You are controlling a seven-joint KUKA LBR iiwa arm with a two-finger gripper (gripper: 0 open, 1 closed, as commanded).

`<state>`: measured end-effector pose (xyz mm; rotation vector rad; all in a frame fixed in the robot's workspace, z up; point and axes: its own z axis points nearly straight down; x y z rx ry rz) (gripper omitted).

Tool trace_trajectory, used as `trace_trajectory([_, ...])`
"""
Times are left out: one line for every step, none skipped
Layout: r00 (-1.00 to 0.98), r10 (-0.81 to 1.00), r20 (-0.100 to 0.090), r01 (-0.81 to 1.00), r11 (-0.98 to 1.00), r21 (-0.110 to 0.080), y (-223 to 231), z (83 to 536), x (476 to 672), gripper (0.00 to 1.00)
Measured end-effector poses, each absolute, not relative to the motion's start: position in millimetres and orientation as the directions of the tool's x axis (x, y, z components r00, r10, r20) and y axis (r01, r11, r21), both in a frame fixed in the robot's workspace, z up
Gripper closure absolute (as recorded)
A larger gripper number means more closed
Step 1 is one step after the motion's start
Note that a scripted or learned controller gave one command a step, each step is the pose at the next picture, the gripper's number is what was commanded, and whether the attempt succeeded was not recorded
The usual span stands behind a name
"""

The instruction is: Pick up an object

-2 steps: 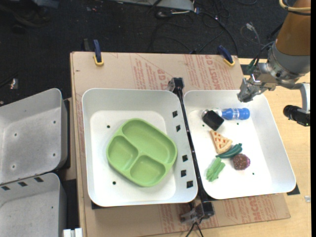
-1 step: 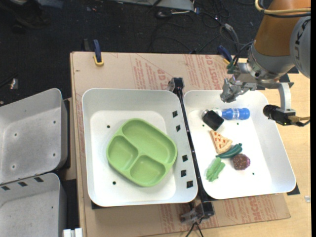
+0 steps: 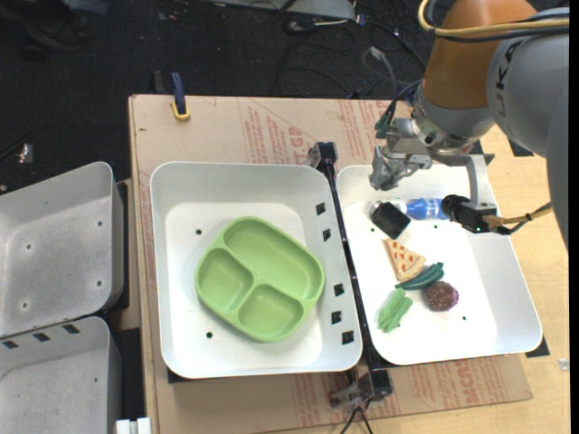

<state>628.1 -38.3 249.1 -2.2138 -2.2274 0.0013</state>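
Note:
My gripper (image 3: pixel 391 174) hangs over the far left part of the right bin (image 3: pixel 507 269), with nothing visibly held. Just below it lies a small black block (image 3: pixel 391 217), and beside that a blue bottle (image 3: pixel 423 209). Further toward the front lie a pizza slice toy (image 3: pixel 403 259), a dark green pepper-like piece (image 3: pixel 422 277), a dark red round piece (image 3: pixel 441 296) and a light green leafy piece (image 3: pixel 394 309).
The left bin (image 3: pixel 172 242) holds a light green divided plate (image 3: pixel 260 278). A black divider rail (image 3: pixel 342 260) runs between the two bins. Grey trays (image 3: pixel 54 242) stand off the bench at the left.

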Motion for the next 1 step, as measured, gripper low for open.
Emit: trace_trajectory([-0.007, 1.000, 0.001, 1.000, 0.007, -0.001, 6.0, 239.0, 633.0, 1.00])
